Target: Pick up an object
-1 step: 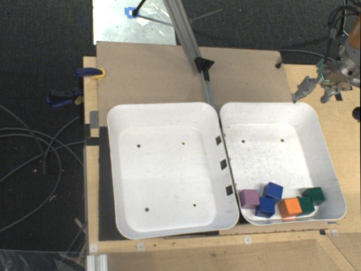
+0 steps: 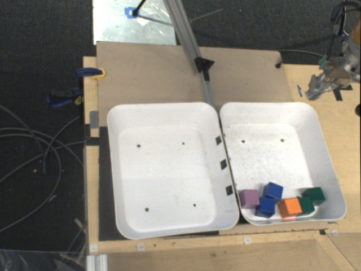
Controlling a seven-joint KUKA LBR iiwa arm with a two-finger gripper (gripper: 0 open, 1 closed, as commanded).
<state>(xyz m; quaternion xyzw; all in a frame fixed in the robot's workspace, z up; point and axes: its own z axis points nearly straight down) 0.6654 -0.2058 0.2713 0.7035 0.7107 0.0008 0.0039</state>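
From the overhead camera view I see my gripper (image 2: 317,89) parked off past the far right corner of the right bin (image 2: 324,145), above the tabletop (image 2: 152,72); I cannot tell how it is set. The cubes cluster in that bin's near corner: purple cube (image 2: 249,197), two blue cubes (image 2: 273,190) (image 2: 265,206), orange cube (image 2: 290,207), green cubes (image 2: 313,195). They look light, rigid and flat-sided. I'd pinch the purple one across opposite faces, since it sits freest.
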